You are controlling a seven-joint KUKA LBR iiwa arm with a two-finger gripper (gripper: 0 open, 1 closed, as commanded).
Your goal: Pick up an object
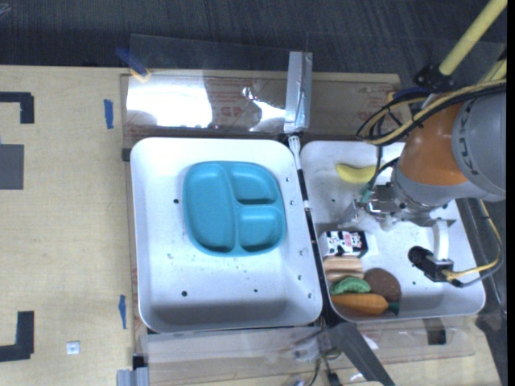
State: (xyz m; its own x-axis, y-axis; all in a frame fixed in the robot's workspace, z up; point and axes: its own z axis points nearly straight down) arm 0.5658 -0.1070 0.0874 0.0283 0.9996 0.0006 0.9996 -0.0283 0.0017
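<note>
We see two shallow white bins side by side on a pale wooden bench (56, 240). The left bin (161, 296) holds a blue divided plate (235, 207), lying flat near its centre, with one large compartment and two smaller ones. The right bin (471, 296) touches the left one along a shared edge. Behind the bins, a clear plastic sheet (201, 103) reflects glare, and a strip of silver tape (298, 91) runs along its right end. Black markings (24, 107) and small blue tape pieces (109, 112) sit on the bench surface at left.
</note>
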